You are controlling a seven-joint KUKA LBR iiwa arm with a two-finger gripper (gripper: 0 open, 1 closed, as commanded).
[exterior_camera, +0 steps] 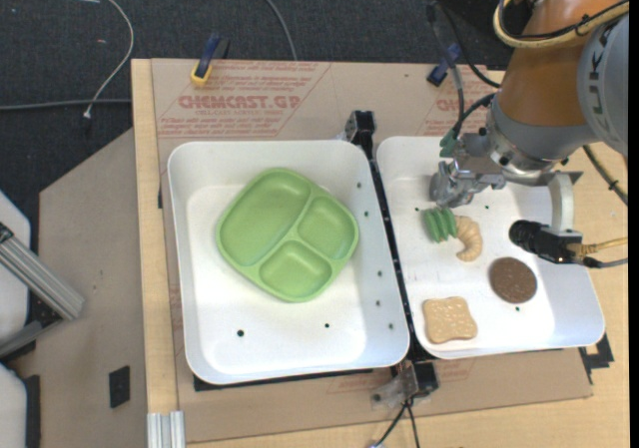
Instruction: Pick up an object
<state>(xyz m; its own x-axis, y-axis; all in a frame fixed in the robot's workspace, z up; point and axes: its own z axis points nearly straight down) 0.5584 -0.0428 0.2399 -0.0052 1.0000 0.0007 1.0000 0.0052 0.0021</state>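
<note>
Arm [547, 77] comes in from the right and high, orange band up top, grey wrist bent down over the back-left part of the right bin [564, 321]. Wrist is tilted and leans toward the divider between the bins. Claw [445, 199] points down and hangs low in the bin, just above the near end of the green ribbed piece [439, 225]. Can't tell if it touches it. Claw state: cannot tell from this angle, the wrist hardware hides whether it's apart or together. Nothing visibly clamped.

Green ribbed piece: small, short, mid-green, with lengthwise ridges, lying flat on the bin floor. It sits left of centre in the right bin, just below the claw. The pale tan croissant-shaped piece [467, 238] is right beside it on the right, touching or nearly so.

Rest of the right bin: brown round disc [513, 279] lying flat, further right and nearer the camera, apart from the croissant. Tan square cracker-like piece [448, 319] near the front edge, well apart from the green piece.

Left bin [205, 187]: light green divided plate [288, 233] with three compartments, lying flat about mid-bin, rotated relative to the bin walls.

Both bins sit side by side on a cardboard sheet [250, 97] over the counter.
</note>
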